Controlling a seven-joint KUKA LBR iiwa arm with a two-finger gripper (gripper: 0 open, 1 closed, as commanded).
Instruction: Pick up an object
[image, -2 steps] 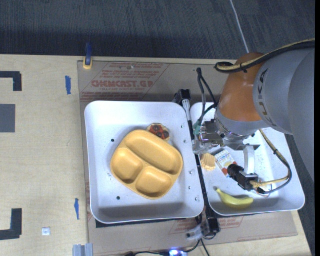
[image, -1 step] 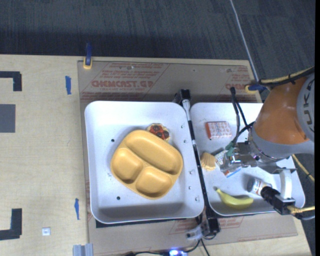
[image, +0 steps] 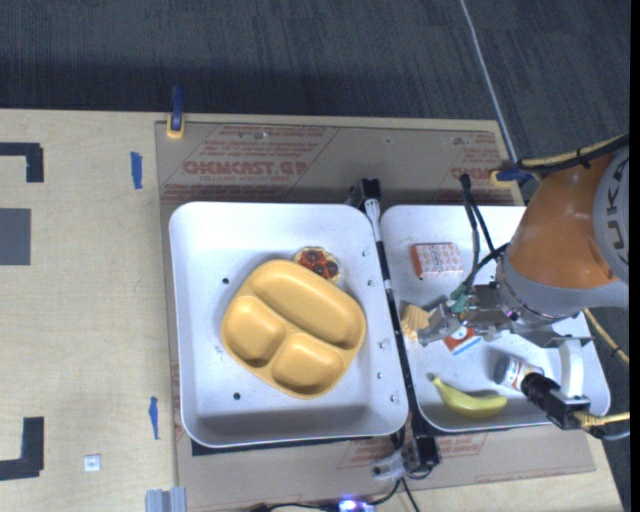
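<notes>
The right bin (image: 592, 385) holds several small things that could be picked up. A banana (image: 468, 398) lies near that bin's front wall, curved and yellow. Just behind the banana, toward the bin's middle, a small red and white packet (image: 460, 343) sits directly under the gripper (image: 447, 322). A pale yellow piece (image: 414, 320) lies beside the bin's left wall, just left of the gripper. An orange and white carton (image: 437, 260) rests in the back part of the bin, well apart from the banana. A small tube-like item (image: 510, 374) with a white and red label lies right of the banana, close to a black part of the arm.

The gripper hangs low over the middle of the right bin, above the packet; whether its fingers are spread or closed cannot be told from this angle, and nothing is seen between them. The arm (image: 565, 240), grey with an orange band, reaches in over the bin's right side.

The left bin (image: 195, 300), touching the right bin along its side, holds a large yellow divided tray (image: 292, 326) turned at a slant. A small round red and dark item (image: 318, 261) sits just behind the tray. Both bins stand on a brown board (image: 260, 160) on the pale worktop (image: 80, 300).
</notes>
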